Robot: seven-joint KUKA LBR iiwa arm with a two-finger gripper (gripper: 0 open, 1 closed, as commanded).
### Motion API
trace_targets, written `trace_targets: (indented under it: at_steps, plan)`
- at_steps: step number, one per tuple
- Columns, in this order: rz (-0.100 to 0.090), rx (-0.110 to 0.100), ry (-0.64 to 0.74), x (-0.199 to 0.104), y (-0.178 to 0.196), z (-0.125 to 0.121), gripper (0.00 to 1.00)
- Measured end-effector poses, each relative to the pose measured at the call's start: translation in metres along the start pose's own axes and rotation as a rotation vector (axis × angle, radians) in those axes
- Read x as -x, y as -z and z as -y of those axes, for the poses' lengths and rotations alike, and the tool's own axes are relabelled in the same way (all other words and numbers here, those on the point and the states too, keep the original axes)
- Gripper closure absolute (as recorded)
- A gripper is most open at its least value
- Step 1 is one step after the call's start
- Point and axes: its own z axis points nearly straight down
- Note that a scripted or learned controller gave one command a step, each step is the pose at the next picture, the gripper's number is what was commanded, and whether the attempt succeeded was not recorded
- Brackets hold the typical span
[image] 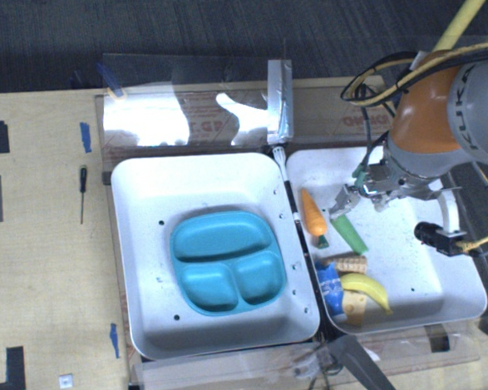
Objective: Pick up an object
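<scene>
Landmark: I reference every position to the carrot [314, 214], which lies in the right bin close against its left wall.
Left bin [139, 239]: left of the carrot, across the divider; it holds a blue compartment tray [226, 259], which I leave alone.
Right bin [451, 296]: the working bin; all candidate objects lie along its left side, at and below the carrot.
Carrot: orange, lengthwise top to bottom, touching or nearly touching the bin wall. I judge that wall leaves little room for a finger on its left.
Green stick [347, 233]: just right of the carrot and slightly lower, lying at a slant; bare bin floor on its right side.
Blue packet [330, 291]: below the carrot, partly under neighbouring items.
Wafer piece [349, 265]: below the carrot, between green stick and banana.
Banana [366, 290]: below and right of the carrot, crowded against the packet.
Gripper [347, 198]: just right of the carrot, directly above the upper end of the green stick. I cannot tell how far apart the fingers stand, and I see nothing between them.
Step in hand: approach for a pick; nothing is lifted yet.
Procedure: I would take the green stick, as it is nearest. Straddle it across its short width, descend straight, and keep clear of the carrot.
Risk: a finger landing on the carrot would deflect the grasp.
</scene>
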Motion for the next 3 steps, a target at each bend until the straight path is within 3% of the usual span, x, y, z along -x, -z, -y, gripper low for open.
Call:
trace_targets:
  at_steps: [1,2,3]
  plan:
    - [0.004,0.015,0.07,-0.001,-0.051,0.014,0.0]
    - [0.006,0.023,0.067,0.0,-0.039,0.012,1.0]
    - [0.002,0.02,0.0,-0.06,0.051,-0.048,1.0]
